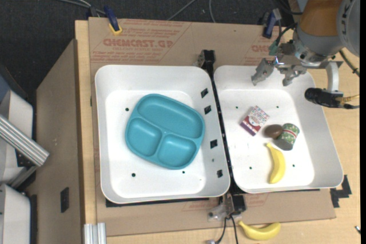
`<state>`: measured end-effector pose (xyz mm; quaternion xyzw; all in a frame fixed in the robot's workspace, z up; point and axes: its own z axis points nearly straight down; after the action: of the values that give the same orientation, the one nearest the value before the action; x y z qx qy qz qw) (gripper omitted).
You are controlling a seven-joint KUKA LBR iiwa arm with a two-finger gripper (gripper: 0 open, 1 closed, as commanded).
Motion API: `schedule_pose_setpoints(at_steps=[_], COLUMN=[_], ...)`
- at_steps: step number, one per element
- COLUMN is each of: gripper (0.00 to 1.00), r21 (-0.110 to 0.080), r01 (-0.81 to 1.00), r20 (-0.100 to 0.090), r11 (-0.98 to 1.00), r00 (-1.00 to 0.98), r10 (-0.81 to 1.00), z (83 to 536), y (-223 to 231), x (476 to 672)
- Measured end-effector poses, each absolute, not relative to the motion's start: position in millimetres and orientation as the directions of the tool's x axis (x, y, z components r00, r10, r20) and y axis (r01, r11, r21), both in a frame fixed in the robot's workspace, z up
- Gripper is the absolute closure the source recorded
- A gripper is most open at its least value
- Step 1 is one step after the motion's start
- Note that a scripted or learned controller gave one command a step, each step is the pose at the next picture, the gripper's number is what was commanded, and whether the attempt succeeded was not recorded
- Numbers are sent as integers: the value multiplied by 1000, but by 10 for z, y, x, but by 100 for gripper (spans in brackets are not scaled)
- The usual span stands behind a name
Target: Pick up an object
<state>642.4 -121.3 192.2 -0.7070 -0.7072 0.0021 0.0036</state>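
In the right bin [240, 174] lie a small red and white box [254, 120], a dark brown round object [273, 131], a green and white can [289, 135] and a yellow banana [277, 164]. My gripper [276, 74] hangs over the bin's far edge, above and beyond these objects. Its two fingers [261, 73] are spread apart with nothing between them. The orange-banded wrist rises behind it at the upper right.
A teal divided plate [164, 131] lies in the left bin [114, 168]. A black divider with clips [213, 117] separates the bins. A second banana [261, 230] lies off the bins at the bench's front edge. Cables and clamps run along the back.
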Motion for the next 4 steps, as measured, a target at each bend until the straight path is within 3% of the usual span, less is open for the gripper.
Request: schedule_pose_setpoints(at_steps=[2,3,4], gripper=[0,100,100], r21=[-7,0,8], r01=[1000,1000,1000], r20=[2,2,-1], r11=[1,1,2], r00=[0,-1,-2], r10=[1000,1000,1000], z=[819,970,1616], y=[-1189,-1186,-1136], x=[6410,6434,6456])
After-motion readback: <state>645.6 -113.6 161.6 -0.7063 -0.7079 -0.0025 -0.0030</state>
